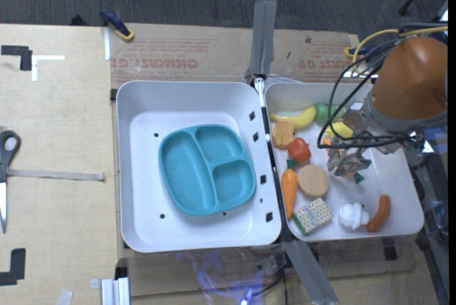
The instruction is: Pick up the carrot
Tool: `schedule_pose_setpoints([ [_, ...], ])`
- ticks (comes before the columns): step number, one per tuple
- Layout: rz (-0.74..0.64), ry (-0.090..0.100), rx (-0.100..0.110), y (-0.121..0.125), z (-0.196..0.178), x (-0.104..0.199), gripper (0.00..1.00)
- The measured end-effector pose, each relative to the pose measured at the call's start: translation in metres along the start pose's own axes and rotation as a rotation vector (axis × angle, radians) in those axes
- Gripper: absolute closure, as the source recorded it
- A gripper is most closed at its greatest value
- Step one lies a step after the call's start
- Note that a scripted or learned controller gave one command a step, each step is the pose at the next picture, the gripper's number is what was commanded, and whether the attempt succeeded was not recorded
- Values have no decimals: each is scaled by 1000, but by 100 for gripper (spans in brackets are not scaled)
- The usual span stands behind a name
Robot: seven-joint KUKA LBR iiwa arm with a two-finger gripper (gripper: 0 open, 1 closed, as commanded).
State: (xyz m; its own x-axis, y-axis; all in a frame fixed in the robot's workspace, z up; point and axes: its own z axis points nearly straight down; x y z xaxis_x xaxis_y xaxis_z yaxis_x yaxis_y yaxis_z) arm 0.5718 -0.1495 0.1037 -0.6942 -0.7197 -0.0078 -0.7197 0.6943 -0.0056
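The carrot [288, 189] is orange with a green top and lies lengthwise by the left wall of the right bin [399, 225]. My gripper [348, 162] hangs over the middle of that bin, to the right of the carrot and apart from it. The orange band of the arm covers much of the gripper from above.
The right bin also holds a banana [298, 117], a red pepper [299, 150], a tan round disc [313, 180], a cracker-like block [312, 215], a white lump [350, 215] and a sausage [377, 213]. A teal divided plate [206, 169] lies in the left bin [135, 175].
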Motion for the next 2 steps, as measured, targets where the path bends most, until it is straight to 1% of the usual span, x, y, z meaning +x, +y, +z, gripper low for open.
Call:
schedule_pose_setpoints([
  [1, 0, 0, 0, 0, 0, 0, 0],
  [2, 1, -5, 4, -1, -11, -2, 100],
])
